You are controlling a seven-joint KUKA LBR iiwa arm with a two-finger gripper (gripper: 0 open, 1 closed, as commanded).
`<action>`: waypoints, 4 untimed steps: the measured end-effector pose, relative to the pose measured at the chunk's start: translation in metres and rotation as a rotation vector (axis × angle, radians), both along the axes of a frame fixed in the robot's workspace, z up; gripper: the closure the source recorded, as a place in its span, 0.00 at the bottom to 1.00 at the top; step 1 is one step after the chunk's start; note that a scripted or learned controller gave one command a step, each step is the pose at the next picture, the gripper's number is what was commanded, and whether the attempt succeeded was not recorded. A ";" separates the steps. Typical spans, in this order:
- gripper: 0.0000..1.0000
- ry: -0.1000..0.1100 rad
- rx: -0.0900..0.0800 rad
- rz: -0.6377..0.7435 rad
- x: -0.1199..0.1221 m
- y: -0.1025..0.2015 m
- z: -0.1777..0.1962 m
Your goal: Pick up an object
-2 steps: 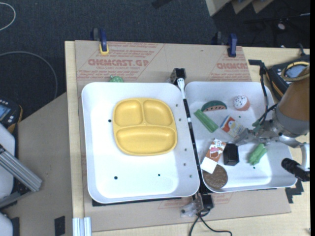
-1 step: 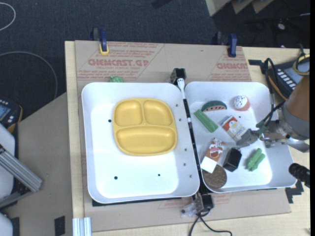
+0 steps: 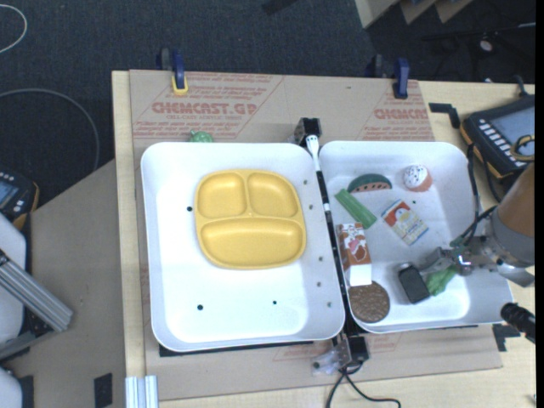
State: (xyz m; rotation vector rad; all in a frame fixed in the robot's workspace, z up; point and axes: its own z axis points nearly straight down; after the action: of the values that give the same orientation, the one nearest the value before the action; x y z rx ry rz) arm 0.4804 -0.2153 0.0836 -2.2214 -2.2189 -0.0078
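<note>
Small dark grey block (image 3: 413, 284), tilted, green piece beside, pincer (image 3: 452, 262) state unclear

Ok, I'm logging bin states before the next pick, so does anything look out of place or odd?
One thing: a small green object lies on the board outside the left bin, beyond its far rim. Otherwise the yellow divided plate sits flat, and the right bin's items lie loosely scattered.
</note>
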 end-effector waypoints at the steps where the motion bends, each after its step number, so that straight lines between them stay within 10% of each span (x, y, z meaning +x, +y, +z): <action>1: 0.00 0.002 -0.002 0.002 -0.001 0.002 0.001; 2: 0.00 -0.005 -0.004 0.011 0.080 0.059 0.002; 3: 1.00 -0.001 -0.006 0.002 0.076 0.054 0.012; 4: 1.00 -0.011 -0.004 0.007 0.000 0.118 0.189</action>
State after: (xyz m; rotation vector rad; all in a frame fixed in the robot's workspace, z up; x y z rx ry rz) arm 0.4803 -0.0973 0.2728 -2.2213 -2.2341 -0.0155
